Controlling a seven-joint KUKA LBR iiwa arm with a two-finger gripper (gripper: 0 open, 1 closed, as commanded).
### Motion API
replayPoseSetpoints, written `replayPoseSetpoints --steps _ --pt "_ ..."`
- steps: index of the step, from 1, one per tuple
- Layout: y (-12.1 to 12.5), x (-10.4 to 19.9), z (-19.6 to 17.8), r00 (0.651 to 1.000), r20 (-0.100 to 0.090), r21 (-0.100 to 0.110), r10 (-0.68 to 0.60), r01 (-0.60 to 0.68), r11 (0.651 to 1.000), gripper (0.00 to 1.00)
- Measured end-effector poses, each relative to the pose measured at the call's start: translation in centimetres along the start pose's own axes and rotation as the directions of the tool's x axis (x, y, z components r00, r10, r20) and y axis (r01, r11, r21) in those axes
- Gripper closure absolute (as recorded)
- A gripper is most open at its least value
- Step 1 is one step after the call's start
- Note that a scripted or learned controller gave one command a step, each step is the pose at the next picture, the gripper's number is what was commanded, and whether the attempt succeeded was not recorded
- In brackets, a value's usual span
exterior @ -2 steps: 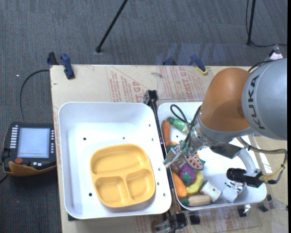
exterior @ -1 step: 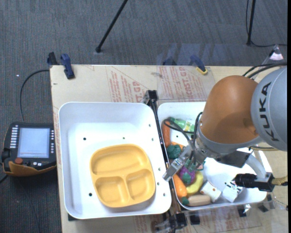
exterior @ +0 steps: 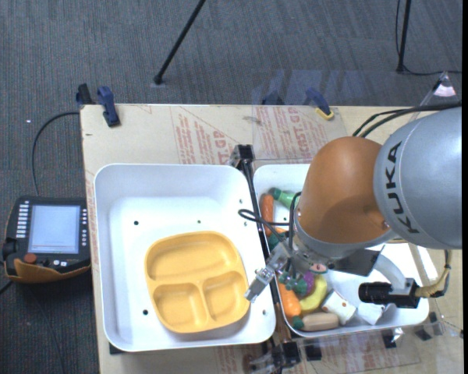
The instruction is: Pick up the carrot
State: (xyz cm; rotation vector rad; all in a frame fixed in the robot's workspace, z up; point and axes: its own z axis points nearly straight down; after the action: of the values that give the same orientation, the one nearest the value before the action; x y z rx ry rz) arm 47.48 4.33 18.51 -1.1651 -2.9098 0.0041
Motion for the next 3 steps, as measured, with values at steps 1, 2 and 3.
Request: replayPoseSetpoints --steps 1,2,3 --pt "-0.1 -0.2 -0.9 1.0 -0.001 -0.001 0.013 -0.013 1.0 1.0" --pt "1.3 1.1 -4.0 0.845 0.001 -0.002 0.535 -0.535 0.845 1.0" --pt "0.8 0.8 -2.4 0.608 0.0 0.003 0.794 -0.794 0.608 1.0"
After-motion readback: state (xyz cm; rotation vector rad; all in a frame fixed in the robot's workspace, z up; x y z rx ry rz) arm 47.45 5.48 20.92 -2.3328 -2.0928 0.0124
